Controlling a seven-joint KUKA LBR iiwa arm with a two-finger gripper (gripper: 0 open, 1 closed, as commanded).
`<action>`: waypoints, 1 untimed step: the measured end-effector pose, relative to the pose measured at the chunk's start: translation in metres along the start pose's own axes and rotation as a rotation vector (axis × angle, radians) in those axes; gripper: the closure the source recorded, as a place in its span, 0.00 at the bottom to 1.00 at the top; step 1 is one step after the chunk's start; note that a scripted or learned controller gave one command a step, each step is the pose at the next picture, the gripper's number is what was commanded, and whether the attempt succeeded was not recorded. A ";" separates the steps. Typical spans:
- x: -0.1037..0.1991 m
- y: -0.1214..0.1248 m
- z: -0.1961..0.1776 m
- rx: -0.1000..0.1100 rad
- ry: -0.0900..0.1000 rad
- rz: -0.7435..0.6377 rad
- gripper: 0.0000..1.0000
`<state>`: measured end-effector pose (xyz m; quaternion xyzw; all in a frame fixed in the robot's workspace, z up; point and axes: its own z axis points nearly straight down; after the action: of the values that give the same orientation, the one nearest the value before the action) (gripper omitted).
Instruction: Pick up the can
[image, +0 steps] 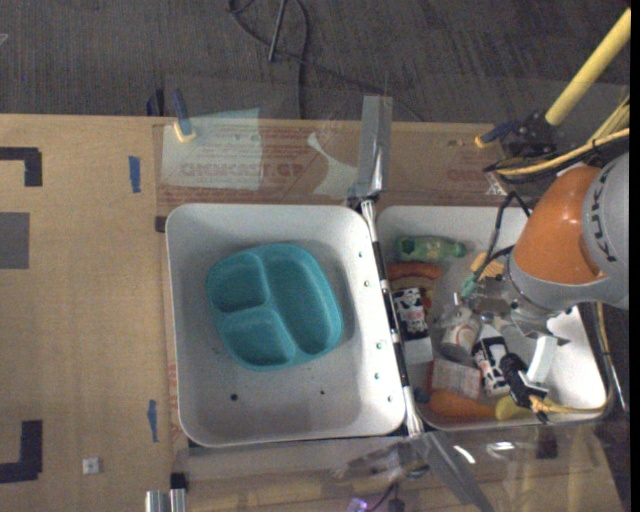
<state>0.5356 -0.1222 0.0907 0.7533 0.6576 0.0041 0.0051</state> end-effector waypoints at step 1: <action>-0.007 -0.033 -0.005 -0.035 0.001 0.165 0.00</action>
<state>0.5024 -0.1246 0.0953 0.8048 0.5930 0.0163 0.0178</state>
